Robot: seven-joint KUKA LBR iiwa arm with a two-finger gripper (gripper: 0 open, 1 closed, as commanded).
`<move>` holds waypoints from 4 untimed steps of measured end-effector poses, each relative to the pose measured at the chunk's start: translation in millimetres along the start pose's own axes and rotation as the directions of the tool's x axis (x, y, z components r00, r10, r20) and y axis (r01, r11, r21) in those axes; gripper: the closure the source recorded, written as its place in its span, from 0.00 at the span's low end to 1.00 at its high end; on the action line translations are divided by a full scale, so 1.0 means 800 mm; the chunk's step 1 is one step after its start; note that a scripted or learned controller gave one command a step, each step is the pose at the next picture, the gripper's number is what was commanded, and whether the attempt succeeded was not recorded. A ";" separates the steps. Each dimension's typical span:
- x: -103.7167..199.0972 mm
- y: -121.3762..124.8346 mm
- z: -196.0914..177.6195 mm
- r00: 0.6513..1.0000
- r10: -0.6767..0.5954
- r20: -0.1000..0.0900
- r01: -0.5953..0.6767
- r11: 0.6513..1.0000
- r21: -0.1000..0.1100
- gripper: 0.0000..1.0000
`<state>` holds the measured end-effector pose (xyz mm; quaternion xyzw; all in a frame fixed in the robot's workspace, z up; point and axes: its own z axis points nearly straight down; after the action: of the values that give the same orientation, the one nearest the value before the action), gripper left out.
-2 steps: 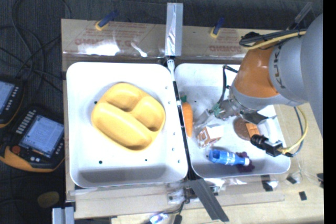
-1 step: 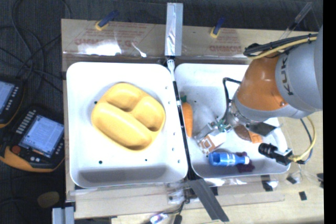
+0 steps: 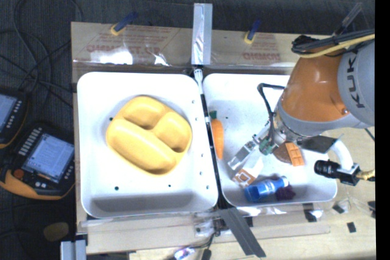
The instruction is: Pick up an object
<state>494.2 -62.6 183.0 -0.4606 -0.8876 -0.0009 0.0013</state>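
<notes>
The arm (image 3: 323,94) enters from 3 o'clock and hangs over the right bin (image 3: 231,91), its orange band covering much of that bin's far half. The gripper (image 3: 247,158) sits low over the bin floor, at about 9 o'clock from the wrist, with nothing visible between its metal fingers (image 3: 239,159); whether they are spread or closed cannot be told from this slant. Candidate objects all lie in the right bin: a carrot (image 3: 217,137) lying against the divider wall at 10 o'clock from the gripper, a blue bottle (image 3: 265,187) on its side at 5 o'clock, a small orange-and-white item (image 3: 243,176) just below the fingertips at 6 o'clock, a dark purple object (image 3: 285,193) touching the bottle's right end, and an orange block (image 3: 294,154) partly under the wrist. The left bin (image 3: 91,149) holds a large yellow moulded piece (image 3: 149,133) (too broad for a two-finger grasp, judging by its span). Recommended procedure: treat the small item at 6 o'clock as the nearest target, centre the fingers over it before descending, and align the closing axis across its narrower side. Keep clear of the bottle, since a touch would likely roll it. Confirm the object is seated between the fingers before lifting; a flat item may slip off the tips.
</notes>
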 end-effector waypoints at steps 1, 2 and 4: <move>-0.040 -0.038 0.117 0.995 -0.101 0.010 0.101 0.995 -0.006 0.00; -0.039 -0.035 0.105 0.995 -0.101 0.010 0.101 0.995 -0.012 1.00; -0.039 -0.036 0.105 0.995 -0.101 0.010 0.101 0.995 -0.012 0.00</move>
<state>488.7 -104.3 98.8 -0.4150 -0.9098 -0.0044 -0.0056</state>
